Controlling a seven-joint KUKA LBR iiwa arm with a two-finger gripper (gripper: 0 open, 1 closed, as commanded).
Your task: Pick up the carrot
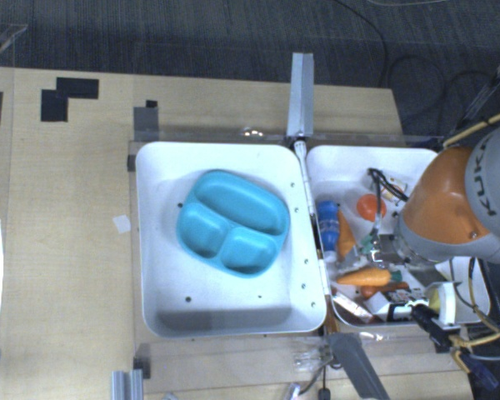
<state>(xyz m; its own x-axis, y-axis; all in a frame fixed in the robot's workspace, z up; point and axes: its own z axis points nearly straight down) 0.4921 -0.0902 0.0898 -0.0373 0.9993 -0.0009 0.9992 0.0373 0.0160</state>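
Note:
The carrot (362,277) is a long orange piece lying roughly level near the front of the right bin (417,161), its tip pointing left. My gripper (378,254) hangs low in that bin, just above and behind the carrot's middle. The arm's orange band (440,200) and grey wrist cover most of the gripper from this angle. I cannot make out whether the carrot is touched or gripped.
A blue bottle (327,223), an orange wedge (347,235) and a small orange ball (367,207) crowd the right bin's left side. Dark and white items (392,307) lie at its front. A blue divided plate (233,222) sits in the left bin (162,248).

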